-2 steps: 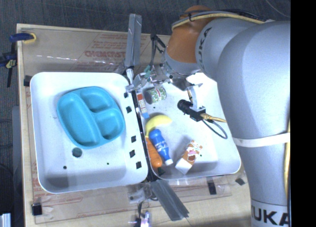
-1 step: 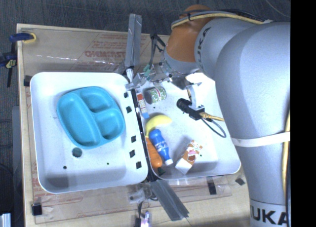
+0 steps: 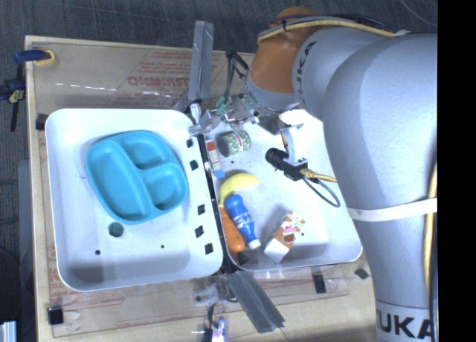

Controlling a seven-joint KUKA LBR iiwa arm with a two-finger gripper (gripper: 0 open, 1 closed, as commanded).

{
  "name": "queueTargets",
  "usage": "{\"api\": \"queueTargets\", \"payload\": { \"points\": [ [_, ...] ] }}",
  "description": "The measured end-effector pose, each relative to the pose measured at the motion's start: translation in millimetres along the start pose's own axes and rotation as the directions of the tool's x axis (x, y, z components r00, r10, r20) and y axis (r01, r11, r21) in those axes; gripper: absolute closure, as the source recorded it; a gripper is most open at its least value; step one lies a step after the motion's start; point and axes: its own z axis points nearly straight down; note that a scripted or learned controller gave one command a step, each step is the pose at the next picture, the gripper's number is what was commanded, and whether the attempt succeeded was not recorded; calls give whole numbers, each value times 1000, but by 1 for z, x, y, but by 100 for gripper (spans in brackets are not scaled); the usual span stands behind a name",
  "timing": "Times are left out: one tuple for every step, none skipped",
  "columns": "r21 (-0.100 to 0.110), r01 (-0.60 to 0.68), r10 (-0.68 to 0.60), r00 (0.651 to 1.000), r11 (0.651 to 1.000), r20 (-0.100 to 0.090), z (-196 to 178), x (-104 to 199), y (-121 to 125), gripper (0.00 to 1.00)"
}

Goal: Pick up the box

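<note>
The box (image 3: 285, 234) is a small white and brown carton with a printed picture. It lies tilted in the right bin (image 3: 338, 238), near that bin's front wall. My gripper (image 3: 225, 119) hangs at the far left corner of the right bin, close to the divider between the bins, well away from the box. Directly below the gripper sits a small round can (image 3: 236, 142). The grey arm with its orange band (image 3: 277, 65) covers the right side of the bin.
Between gripper and box lie a yellow fruit (image 3: 238, 182), a blue bottle (image 3: 242, 218) and an orange carrot-like piece (image 3: 232, 238). A black cable plug (image 3: 282, 162) hangs over the bin. The left bin (image 3: 74, 255) holds a blue divided plate (image 3: 137, 175).
</note>
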Motion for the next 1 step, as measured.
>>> {"api": "queueTargets", "payload": {
  "points": [
    [61,20,-20,1000,998,-1,-15,-40,-8,0]
  ]
}}
